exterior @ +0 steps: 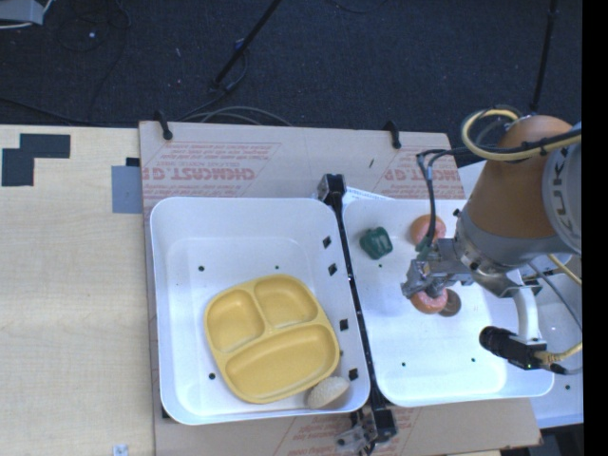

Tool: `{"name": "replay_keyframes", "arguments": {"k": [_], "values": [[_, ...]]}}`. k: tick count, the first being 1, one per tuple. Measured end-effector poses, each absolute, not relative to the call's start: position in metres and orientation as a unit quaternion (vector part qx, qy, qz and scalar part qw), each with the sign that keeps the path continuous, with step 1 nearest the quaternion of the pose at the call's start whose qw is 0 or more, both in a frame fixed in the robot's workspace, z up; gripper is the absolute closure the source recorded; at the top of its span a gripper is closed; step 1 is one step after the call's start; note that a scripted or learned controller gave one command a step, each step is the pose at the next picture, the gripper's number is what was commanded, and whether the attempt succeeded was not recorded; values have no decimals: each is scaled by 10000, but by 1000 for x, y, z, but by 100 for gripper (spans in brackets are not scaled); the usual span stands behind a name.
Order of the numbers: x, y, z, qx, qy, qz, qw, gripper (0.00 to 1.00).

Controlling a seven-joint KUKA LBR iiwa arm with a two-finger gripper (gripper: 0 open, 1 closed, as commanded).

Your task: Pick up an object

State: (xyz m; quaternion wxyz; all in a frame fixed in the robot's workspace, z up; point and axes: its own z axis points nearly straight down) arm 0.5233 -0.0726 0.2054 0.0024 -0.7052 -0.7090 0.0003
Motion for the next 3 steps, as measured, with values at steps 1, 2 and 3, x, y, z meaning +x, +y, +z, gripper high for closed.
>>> {"name": "replay_keyframes", "arguments": {"k": [1, 2, 3], "values": [[530, -29, 208, -7056, -7086, 3, 19, 100], [526, 16, 209, -7054, -7088, 9, 26, 100], [525, 69, 223, -7052, -7090, 6, 19, 100]]}}
